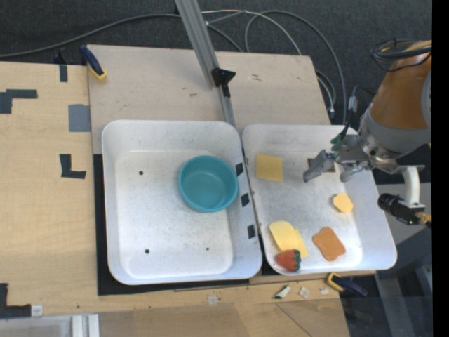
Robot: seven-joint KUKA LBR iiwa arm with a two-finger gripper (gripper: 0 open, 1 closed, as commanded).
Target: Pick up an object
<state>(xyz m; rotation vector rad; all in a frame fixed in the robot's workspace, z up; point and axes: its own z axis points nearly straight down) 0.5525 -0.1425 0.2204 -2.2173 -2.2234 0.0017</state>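
Landmark = right bin [372,255].

Nearest cam, at its front edge: red strawberry-like toy [288,260] w/ green top, touching the near end of a pale yellow oblong piece [286,236]. That piece's long axis runs from near-right to far-left, slightly slanted. Just right of it, apart, an orange flat piece [328,243], rounded-rectangular, long axis tilted similarly, near end toward the bin's front-right corner.

Mid bin, toward right wall: small yellow lump [342,203], roundish, no clear axis. Nothing lies on it; open floor around it.

Farther back, by the bin's left wall: yellow square block [269,168], flat, edges roughly parallel to the bin walls, clear all round.

Gripper [317,168] hangs over the bin's far half, between square block and small lump, fingers pointing left toward the block. Can't tell if claw is open or closed; nothing visibly between the fingers. Grey/orange arm [400,107] comes in over the bin's far-right corner.

Left of the right bin: left bin [126,209], touching side by side, w/ teal bowl [208,182] upright near the shared wall. A metal pole [200,37] slants up beyond both bins; cables [295,27] behind.
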